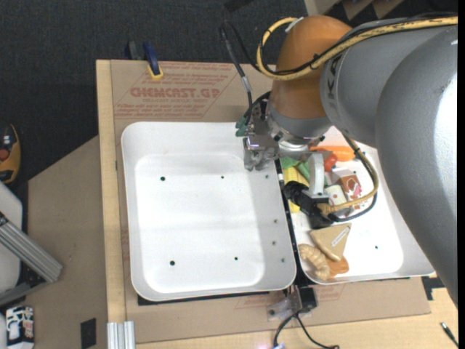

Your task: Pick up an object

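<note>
- The hand hangs over the divider between the two bins, at the far end of that ridge, with the orange band of the arm just above it.
- From where I stand the wrist hides its working end, so I cannot tell how far it is opened or whether it has anything.
- The things to pick lie on the right side of the divider, in the right bin, all crowded up against the ridge.
- Nearest the hand, just beside the divider, is a green piece, with an orange piece further right.
- Further along the divider toward the near end lie a tan wedge and a tan lumpy toy.
- The left bin lies on the other side of the divider.
- My guess: the coming move is a short shift right, off the ridge.
</note>
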Action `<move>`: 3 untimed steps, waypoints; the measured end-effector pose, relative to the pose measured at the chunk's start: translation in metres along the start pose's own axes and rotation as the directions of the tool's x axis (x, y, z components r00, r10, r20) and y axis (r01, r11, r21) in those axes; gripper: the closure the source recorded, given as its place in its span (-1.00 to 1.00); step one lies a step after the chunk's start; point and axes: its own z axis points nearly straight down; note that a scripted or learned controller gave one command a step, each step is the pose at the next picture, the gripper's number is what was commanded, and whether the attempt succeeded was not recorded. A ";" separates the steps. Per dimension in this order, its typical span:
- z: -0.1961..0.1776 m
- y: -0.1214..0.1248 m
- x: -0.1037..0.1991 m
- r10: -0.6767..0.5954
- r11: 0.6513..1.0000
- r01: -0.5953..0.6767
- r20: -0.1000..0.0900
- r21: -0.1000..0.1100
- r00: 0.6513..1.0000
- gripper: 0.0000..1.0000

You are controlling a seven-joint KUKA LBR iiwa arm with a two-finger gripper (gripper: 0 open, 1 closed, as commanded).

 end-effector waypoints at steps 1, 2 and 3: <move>0.020 -0.007 0.084 -0.001 1.000 0.001 0.000 0.002 1.000 1.00; -0.033 -0.047 0.128 0.003 1.000 -0.003 0.001 -0.001 1.000 1.00; -0.133 0.039 0.144 0.005 1.000 -0.005 -0.001 -0.017 1.000 1.00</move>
